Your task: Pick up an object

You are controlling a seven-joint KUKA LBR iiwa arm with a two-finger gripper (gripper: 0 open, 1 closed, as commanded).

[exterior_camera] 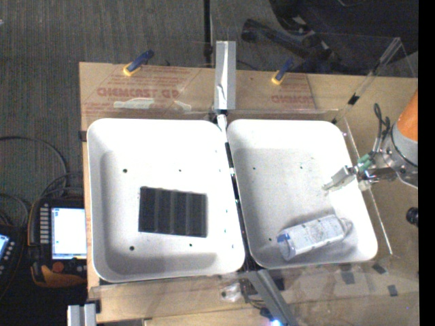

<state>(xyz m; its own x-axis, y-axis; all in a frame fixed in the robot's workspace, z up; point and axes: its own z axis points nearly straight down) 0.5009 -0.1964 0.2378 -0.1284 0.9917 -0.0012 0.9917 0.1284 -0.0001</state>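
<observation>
We see two candidate objects. A plastic bottle (315,235) lies on its side in the right bin (272,155), near the front wall, its cap end toward the right and its labelled body slanting down to the left. A flat dark ribbed panel (172,211) lies in the middle of the left bin (109,148).

The claw (338,180) hangs over the right edge of the right bin, above and apart from the bottle. Its state we cannot tell from this view, and nothing is seen between its tips.

Handling assessment, bottle:
- We judge it light, since it appears clear and mostly empty.
- The wall is likely thin and will yield under pressure; the surface is smooth and may slip.
- Being round and lying free, it can roll when touched on one side.

Recommended hold: we would close across the body at mid-length, on the labelled section, with the closing direction square to the long axis. We would avoid the tapered cap end.

Handling assessment, panel: stiff and low, it offers little edge to grip.
</observation>
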